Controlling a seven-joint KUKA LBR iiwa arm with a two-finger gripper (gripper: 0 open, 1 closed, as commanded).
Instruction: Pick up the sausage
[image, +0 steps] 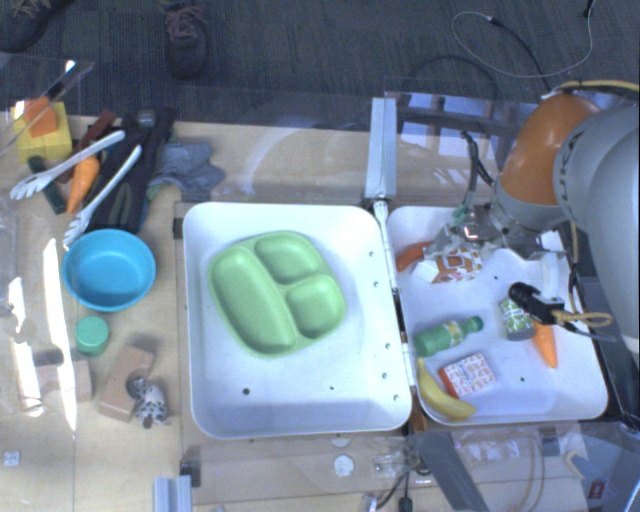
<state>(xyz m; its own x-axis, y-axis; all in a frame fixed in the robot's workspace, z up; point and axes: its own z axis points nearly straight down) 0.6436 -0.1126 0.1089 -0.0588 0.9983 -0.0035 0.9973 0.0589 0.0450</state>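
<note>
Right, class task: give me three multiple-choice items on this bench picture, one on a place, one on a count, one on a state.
1. Where does the sausage lie?
A. in the right bin
B. in the left bin
C. on the bench outside the bins

2. How many compartments has the green plate?
A. two
B. three
C. five

3. How is the green bottle placed?
A. upright
B. lying on its side
C. upside down

Answers: 1 A, it lies near that bin's upper left corner. 2 B, one long hollow and two smaller ones show. 3 B, its whole length rests flat on the bin floor.
</note>
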